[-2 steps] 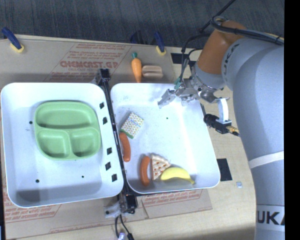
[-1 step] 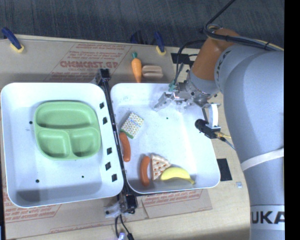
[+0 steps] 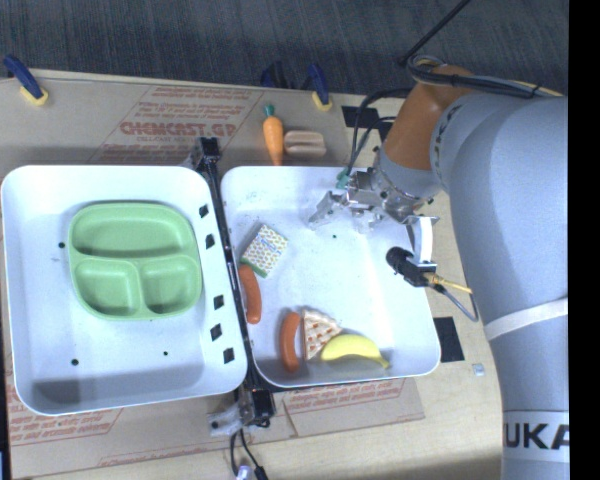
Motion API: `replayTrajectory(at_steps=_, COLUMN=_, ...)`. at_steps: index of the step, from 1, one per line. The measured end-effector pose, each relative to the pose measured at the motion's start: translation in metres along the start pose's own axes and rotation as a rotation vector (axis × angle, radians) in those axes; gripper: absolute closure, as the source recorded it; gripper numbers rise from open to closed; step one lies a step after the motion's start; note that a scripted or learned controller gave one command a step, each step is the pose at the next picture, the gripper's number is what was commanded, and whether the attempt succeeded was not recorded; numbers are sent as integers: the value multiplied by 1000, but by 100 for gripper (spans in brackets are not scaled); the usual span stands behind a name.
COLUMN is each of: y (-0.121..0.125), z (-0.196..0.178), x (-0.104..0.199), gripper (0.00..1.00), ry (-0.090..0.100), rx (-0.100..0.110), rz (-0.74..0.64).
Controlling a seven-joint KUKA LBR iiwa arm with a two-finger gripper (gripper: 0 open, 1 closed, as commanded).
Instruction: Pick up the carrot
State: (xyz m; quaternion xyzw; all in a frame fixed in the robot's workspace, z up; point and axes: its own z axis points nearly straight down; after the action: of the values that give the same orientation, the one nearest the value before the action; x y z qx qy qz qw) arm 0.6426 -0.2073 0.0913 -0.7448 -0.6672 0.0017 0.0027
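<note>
carrot x1, outside bins | sausages x2 | hand fingers spread, ungrasping

Two white bins sit side by side on the bench. One green tray. One carrot. One bun. Two sausages, one waffle slice, one banana, one patterned packet. Three blue clamps along the far edge.

Left bin: holds the divided tray.
Right bin: banana at near edge, sausage by left wall.
Table: carrot behind right bin, outside it.
</note>
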Motion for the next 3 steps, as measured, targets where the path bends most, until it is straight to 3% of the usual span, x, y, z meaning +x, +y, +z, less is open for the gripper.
replayTrajectory(at_steps=1, y=13, z=-24, x=10, gripper=0, ry=-1, rx=-4, rz=101)
replayTrajectory(at_steps=2, y=13, z=-10, x=7, gripper=0, ry=0, rx=-4, rz=410)
replayTrajectory(at_steps=3, y=13, z=-32, x=8, gripper=0, ry=-1, rx=-6, rz=263)
